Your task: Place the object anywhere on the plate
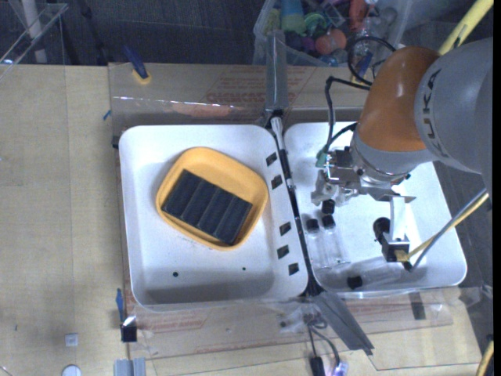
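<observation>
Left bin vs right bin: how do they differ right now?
The left bin holds a yellow plate with a dark ribbed slab lying on it; the right bin holds no plate. The arm and gripper hang over the right bin, while nothing hangs over the left bin. Small dark bits lie in the right bin. Both are shallow, white and side by side.

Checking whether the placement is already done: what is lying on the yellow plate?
A dark ribbed rectangular object lies flat on the yellow plate in the left bin. It covers the plate's centre, hiding anything beneath it.
</observation>
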